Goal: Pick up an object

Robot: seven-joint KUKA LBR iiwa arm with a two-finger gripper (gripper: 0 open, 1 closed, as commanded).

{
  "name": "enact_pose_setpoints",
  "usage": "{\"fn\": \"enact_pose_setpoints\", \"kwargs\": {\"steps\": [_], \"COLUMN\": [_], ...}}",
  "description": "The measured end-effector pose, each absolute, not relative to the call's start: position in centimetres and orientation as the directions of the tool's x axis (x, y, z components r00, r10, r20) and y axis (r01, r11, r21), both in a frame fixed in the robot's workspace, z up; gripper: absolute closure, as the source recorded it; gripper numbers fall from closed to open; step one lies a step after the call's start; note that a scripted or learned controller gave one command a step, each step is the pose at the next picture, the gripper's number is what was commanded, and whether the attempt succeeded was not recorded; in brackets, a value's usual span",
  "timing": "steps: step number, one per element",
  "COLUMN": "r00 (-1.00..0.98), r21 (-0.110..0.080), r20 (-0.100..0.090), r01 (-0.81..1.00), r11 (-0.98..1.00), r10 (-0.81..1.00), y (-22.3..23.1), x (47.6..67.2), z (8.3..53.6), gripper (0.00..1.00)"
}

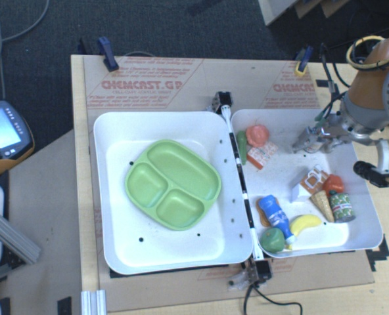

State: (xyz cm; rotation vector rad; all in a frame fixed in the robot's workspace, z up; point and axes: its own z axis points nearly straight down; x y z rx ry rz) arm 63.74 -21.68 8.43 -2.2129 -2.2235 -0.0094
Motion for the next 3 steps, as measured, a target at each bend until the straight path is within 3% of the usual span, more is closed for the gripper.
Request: {"fn": "enact_pose_setpoints", "kwargs": {"steps": [1,2,3], "r00": [-0.002,-0.003,0.002], "r21": [-0.007,-0.011,-0.008], "r20": [0.004,0.02,0.004], "r01": [1.0,1.0,1.0], "r11": [0.002,0.003,-0.002], "r10": [1.0,1.0,1.0], "y": [-20.8,-21.6,-18.6], "x": [66.6,66.7,58.0], "z": [8.4,8.5,9.1], "gripper": [0.0,0.0,0.0]}}
